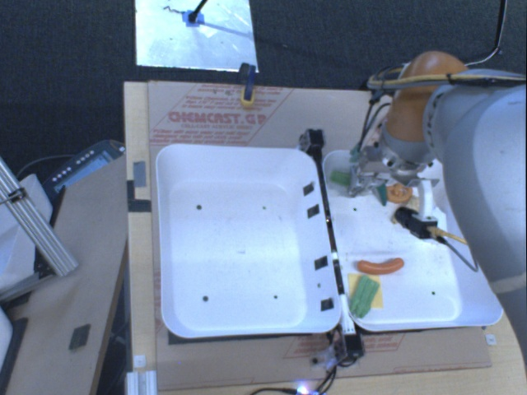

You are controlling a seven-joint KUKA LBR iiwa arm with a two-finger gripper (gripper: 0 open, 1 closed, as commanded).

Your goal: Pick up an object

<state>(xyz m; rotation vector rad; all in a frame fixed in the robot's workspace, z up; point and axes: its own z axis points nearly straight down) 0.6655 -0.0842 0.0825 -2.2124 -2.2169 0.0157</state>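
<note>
Gripper point(368, 179) low at far end of right bin point(428, 303); finger state: cannot tell; no object seen held; sausage point(380, 265), green piece point(364, 295) unpicked; pick not confirmed.

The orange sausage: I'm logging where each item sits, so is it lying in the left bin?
No. The orange sausage lies in the right bin, just above the green and yellow item.

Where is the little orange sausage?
The small orange sausage-shaped toy lies in the right-hand white bin, toward its front, just above the green ridged piece on a yellow square.
</note>
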